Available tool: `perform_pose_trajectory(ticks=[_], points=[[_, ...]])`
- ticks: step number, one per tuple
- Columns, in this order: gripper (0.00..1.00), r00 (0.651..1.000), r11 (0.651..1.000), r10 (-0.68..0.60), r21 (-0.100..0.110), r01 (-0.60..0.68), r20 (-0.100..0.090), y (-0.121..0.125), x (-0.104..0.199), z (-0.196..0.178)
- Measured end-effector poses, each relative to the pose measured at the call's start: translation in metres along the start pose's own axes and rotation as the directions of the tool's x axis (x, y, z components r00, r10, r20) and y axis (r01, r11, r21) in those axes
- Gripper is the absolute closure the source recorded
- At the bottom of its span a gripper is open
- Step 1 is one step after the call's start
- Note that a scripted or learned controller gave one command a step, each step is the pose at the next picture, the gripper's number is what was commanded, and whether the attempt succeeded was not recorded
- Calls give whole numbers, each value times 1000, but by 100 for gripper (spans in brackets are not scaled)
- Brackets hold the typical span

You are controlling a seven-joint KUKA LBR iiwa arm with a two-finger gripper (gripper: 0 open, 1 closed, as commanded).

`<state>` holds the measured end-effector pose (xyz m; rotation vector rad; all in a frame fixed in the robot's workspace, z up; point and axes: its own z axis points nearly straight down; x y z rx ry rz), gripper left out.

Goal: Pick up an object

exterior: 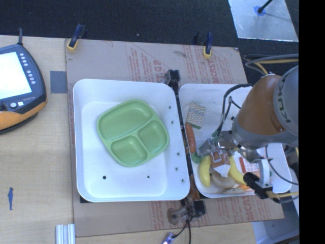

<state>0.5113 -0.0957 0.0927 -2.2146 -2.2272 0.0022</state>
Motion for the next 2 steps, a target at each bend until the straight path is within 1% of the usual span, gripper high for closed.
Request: perform_pose_trajectory(ticks=[1,2], points=[[100,1000,1000,-4,0,4,1,1,-1,-11],[100,1000,1000,1,1,-1,-1,23,58,-99]])
